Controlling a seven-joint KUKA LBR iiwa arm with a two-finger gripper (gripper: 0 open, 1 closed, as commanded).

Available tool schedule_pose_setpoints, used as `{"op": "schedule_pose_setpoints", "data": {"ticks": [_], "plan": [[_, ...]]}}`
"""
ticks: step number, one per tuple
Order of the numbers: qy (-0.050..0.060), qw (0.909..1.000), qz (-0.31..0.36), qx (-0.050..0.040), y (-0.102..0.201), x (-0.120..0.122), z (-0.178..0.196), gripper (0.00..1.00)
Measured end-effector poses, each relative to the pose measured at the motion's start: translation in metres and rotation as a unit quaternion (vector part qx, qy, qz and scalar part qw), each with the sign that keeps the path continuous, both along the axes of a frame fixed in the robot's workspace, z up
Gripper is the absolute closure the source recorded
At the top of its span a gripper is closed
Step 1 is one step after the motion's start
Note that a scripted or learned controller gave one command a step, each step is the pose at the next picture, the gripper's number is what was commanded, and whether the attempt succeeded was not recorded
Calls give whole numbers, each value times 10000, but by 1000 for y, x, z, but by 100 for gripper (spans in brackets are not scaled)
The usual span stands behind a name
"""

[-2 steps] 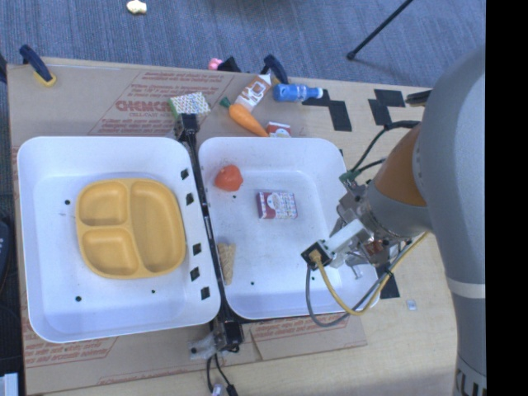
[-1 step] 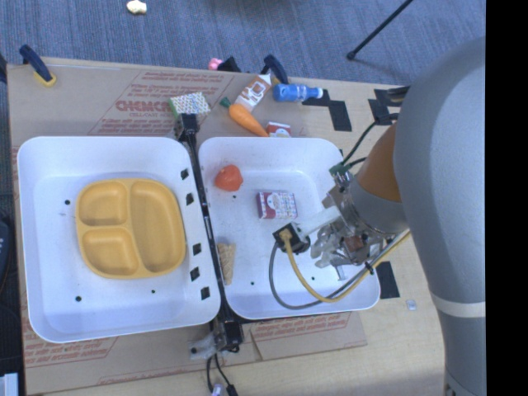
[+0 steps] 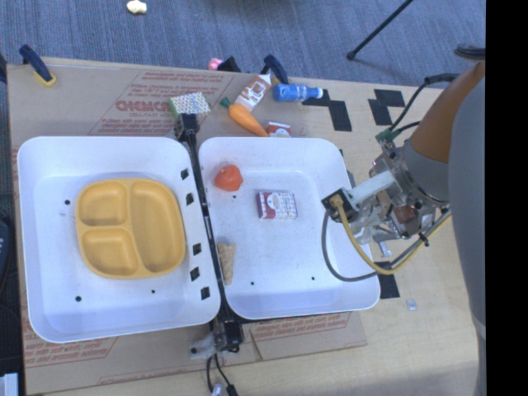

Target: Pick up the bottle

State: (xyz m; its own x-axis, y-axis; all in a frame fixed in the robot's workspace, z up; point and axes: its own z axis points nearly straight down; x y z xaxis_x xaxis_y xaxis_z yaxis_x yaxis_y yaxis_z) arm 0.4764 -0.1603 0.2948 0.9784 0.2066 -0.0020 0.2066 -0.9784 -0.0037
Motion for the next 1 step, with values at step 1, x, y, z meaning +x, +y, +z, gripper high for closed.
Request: {"op": "schedule_pose_setpoints", "data": {"ticks": [1], "plan": [[18,9987,507,14,19,-1,-151,100]]}}
